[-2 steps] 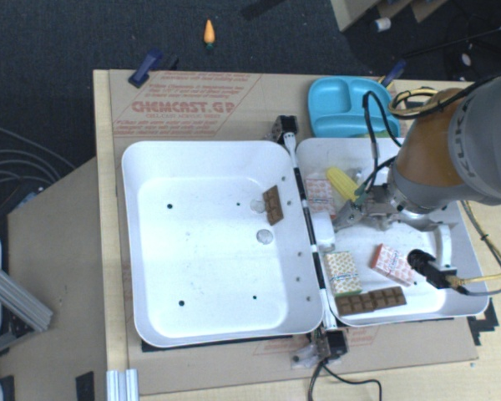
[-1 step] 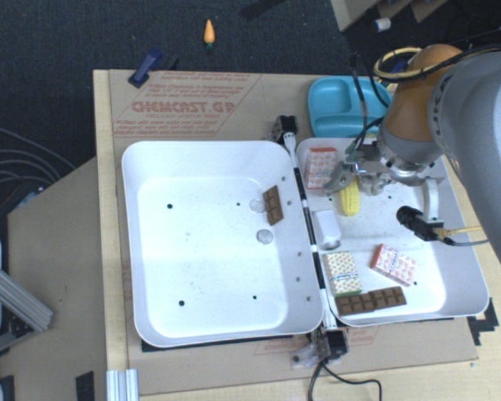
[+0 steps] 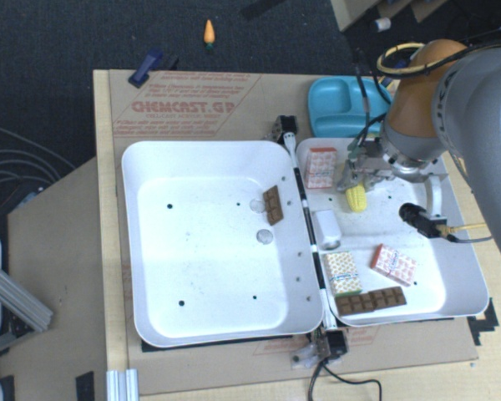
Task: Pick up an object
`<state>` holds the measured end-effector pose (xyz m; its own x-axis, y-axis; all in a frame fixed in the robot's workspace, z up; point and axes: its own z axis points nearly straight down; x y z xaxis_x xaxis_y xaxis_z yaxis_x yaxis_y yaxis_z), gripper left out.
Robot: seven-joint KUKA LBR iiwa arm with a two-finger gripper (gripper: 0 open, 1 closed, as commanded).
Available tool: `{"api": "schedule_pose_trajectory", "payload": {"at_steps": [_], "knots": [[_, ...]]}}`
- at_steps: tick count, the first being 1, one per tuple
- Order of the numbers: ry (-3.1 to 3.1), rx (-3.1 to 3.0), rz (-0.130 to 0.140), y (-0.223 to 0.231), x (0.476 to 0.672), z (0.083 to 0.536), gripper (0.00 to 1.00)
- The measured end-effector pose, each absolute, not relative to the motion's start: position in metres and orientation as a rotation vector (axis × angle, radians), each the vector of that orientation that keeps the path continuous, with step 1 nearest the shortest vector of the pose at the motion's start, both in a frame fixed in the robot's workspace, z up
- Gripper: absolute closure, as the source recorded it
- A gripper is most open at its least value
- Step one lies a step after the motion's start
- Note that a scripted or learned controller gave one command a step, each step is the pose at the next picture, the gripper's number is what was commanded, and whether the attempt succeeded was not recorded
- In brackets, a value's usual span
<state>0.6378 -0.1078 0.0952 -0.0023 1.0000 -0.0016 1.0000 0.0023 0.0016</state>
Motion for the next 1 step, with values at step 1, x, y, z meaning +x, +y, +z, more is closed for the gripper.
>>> {"api": "schedule_pose_trajectory", "payload": {"at_steps": [1], "knots": [[2.225,2.221,0.000,-0.0589,0.5721,0.1850,1.00]]}}
